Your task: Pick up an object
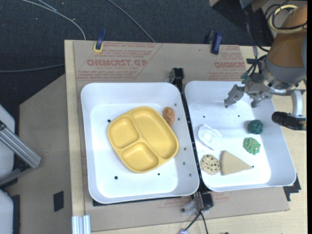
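My gripper (243,99) hangs over the back of the right bin (280,177), its two grey fingers spread apart with nothing between them. Below it in that bin lie a dark green ball (255,126), a light green bumpy piece (251,145), a white fried-egg shape (208,135), a chocolate-chip cookie (210,164) and a tan triangular sandwich slice (234,163). The dark green ball is the closest, a little toward the front and right of the fingers.
The left bin (92,145) holds a yellow divided plate (142,138) and a small brown nugget (168,114) at its back right edge. A black clamp (177,75) sits between the bins at the back. The arm's orange band (287,33) rises at the right.
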Motion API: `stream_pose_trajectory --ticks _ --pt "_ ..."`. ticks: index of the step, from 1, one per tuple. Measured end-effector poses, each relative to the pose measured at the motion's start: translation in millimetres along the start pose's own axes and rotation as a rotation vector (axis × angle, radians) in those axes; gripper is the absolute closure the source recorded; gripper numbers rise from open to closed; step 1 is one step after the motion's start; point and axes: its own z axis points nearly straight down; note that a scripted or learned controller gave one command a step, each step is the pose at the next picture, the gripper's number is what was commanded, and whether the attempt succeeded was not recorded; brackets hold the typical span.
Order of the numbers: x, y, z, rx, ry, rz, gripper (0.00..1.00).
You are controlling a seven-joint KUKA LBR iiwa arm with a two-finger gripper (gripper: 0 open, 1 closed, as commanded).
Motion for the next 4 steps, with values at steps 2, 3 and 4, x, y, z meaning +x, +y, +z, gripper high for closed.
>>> stream_pose_trajectory --ticks 2,3,4 --pt "-3 2 53 -0.011 -0.002 -0.002 0.00" --pt "-2 3 106 -0.012 -0.002 -0.003 0.00" --pt "-3 4 92 -0.017 -0.003 -0.003 1.00"
